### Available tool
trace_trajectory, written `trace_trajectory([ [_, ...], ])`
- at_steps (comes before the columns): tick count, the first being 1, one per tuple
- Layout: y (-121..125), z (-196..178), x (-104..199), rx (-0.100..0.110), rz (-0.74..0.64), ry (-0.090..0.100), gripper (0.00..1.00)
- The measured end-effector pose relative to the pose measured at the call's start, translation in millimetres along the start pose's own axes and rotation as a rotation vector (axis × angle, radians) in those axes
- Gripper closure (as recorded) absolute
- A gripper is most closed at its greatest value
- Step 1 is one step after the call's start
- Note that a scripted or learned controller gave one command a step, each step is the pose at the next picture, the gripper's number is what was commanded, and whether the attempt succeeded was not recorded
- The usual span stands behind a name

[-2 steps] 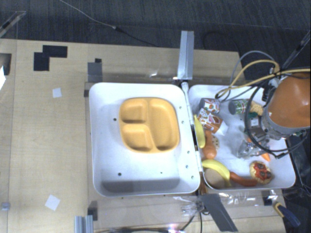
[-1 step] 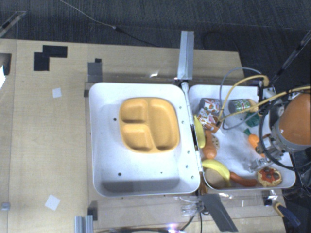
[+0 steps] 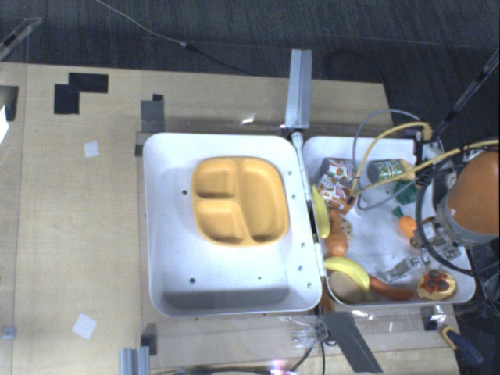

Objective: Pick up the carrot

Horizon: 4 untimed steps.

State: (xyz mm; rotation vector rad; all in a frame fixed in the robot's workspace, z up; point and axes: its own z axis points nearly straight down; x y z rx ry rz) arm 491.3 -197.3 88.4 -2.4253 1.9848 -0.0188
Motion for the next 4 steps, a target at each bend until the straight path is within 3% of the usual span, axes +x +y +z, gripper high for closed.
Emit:
trace_trajectory([
  [1,1,0,0,-0.003,0.111,0.000,0.00],
  [2,-4,0,-18,-0.002,0.135,0.002,0.00],
  [4,-14,0,-21,-0.003,0.396,0.002,0.00],
])
